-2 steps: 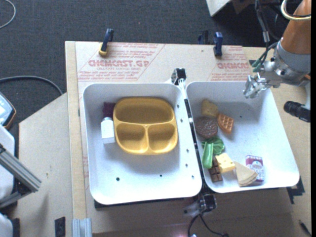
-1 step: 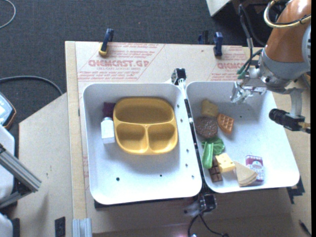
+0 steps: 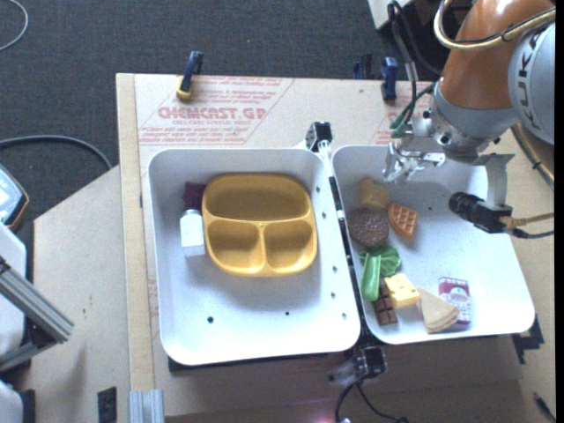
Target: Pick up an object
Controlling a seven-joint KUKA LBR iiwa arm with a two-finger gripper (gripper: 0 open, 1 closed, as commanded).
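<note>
My gripper hangs over the back of the right bin, above and slightly right of a tan food piece. Nothing shows between its fingers. Below it lie an orange waffle, a brown round patty, a green pepper-like piece, a yellow cheese block, a chocolate bar, a tan wedge and a small pink carton.
The left bin holds a yellow divided plate, a small white bottle and a dark purple item. A black cylinder on the arm juts over the right bin. Clamps sit at the bench's back edge.
</note>
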